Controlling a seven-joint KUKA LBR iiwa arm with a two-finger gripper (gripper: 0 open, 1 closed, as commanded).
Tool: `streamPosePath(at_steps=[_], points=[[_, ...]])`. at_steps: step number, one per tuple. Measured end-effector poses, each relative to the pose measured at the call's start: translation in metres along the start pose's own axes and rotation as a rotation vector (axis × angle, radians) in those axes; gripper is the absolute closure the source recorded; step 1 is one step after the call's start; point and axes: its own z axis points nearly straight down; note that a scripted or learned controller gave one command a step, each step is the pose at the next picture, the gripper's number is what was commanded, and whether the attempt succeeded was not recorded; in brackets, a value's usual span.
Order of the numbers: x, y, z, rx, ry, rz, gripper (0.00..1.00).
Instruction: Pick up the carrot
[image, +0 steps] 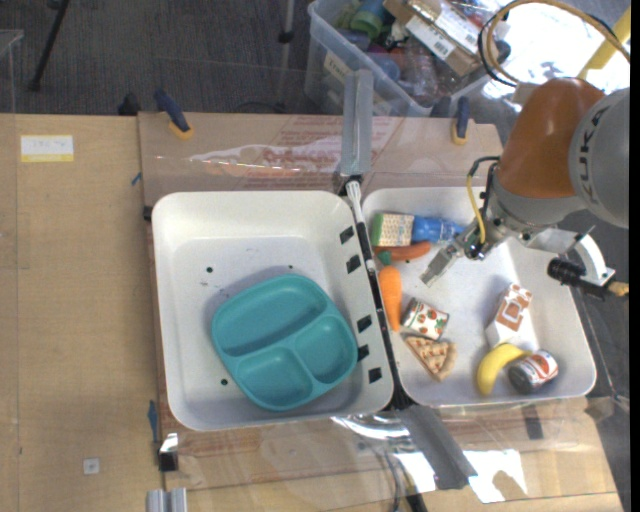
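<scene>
The carrot (390, 296) is orange and lies lengthwise against the left wall of the right bin (575, 310), pointing towards the front. My gripper (434, 270) hangs low over the back middle of that bin, its tip slanting down to the left. It stands a short way right of and behind the carrot's upper end, apart from it. Nothing shows in its grasp. The grey arm with its orange band (550, 135) reaches in from the upper right.
A red-orange piece (410, 252), a green-yellow box (393, 229) and a blue item (436, 228) crowd the bin's back. In front lie a patterned box (425, 320), pizza slice (432, 356), banana (494, 366), can (533, 370) and carton (512, 308). A teal divided plate (285, 342) sits in the left bin.
</scene>
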Motion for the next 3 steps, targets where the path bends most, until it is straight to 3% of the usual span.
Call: streamPosePath(at_steps=[1,2,3], points=[[-0.029,0.025,0.043,0.015,0.013,-0.228,0.00],[-0.033,0.028,0.029,-0.001,-0.011,-0.227,1.00],[0.086,0.090,-0.053,-0.006,-0.005,-0.509,1.00]])
